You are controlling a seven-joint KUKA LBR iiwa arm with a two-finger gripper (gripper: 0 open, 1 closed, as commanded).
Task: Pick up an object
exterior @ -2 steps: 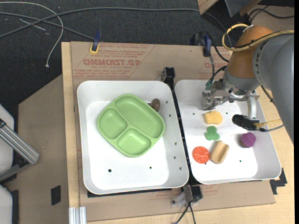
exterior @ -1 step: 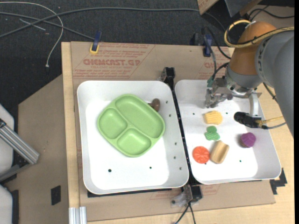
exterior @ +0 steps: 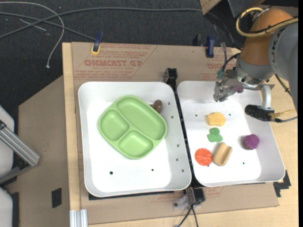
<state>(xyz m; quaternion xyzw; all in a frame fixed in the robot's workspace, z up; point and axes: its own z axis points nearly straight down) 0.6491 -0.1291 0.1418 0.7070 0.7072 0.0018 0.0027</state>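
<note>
Here the gripper (exterior: pixel 222 94) hung over the far part of the right bin (exterior: pixel 270 170), with nothing between its fingers; whether they stood wide or narrow I could not tell, for they were small and dark against the arm. No object was named by the task, so the nearest seemed the likely one: the yellow piece (exterior: pixel 216 119) lay just below the gripper in the view, toward the camera side of the bin, its long axis running roughly across the bin. Further the same way lay a green piece (exterior: pixel 215 135), an orange piece (exterior: pixel 204 156) and a tan piece (exterior: pixel 222 154), the last two touching or nearly so. A purple piece (exterior: pixel 251 141) sat apart, to the right. In the left bin (exterior: pixel 94 174) a green tray (exterior: pixel 133 126) lay, with a brown thing (exterior: pixel 157 106) at its far edge, partly hidden. The wrist covered the bin's far right corner.
</note>
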